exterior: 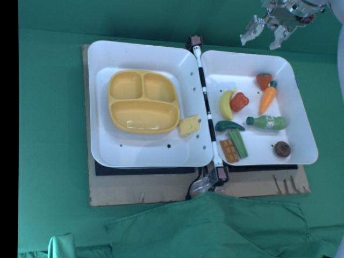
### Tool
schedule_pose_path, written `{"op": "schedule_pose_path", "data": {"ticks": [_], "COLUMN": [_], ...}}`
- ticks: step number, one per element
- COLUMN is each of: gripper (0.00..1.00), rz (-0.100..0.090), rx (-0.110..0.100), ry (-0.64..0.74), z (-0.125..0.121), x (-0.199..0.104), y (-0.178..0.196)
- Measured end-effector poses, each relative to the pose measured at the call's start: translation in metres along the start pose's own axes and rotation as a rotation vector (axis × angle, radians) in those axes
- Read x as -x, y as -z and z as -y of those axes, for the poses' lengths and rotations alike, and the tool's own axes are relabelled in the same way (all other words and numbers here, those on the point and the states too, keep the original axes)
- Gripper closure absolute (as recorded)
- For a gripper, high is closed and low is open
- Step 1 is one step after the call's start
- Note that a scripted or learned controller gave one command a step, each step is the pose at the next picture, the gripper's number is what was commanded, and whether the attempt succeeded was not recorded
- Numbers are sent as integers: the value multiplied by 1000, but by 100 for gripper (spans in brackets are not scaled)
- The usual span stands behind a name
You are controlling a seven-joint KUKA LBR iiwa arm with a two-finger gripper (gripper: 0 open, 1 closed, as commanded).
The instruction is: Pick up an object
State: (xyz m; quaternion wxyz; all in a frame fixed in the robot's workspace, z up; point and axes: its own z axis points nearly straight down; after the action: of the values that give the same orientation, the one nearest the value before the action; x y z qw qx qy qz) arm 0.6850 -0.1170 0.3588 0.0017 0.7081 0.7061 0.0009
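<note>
My gripper hangs high at the top right, above the far edge of the right bin, open with nothing between its fingers. Below it in that bin lie a strawberry, a carrot, a banana, a red pepper, a green bottle, a dark green cucumber, a green stick, an orange waffle piece and a brown round piece. A yellow cheese wedge lies in the left bin.
A yellow divided plate takes up the middle of the left bin. A black and white divider runs between the bins. Both bins rest on cardboard. Green cloth is bunched at the front.
</note>
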Motion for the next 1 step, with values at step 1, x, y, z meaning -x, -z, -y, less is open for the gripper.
{"op": "schedule_pose_path", "data": {"ticks": [1], "gripper": [0], "rz": [0], "rx": [0], "ry": [0], "z": [0], "x": [0], "y": [0]}}
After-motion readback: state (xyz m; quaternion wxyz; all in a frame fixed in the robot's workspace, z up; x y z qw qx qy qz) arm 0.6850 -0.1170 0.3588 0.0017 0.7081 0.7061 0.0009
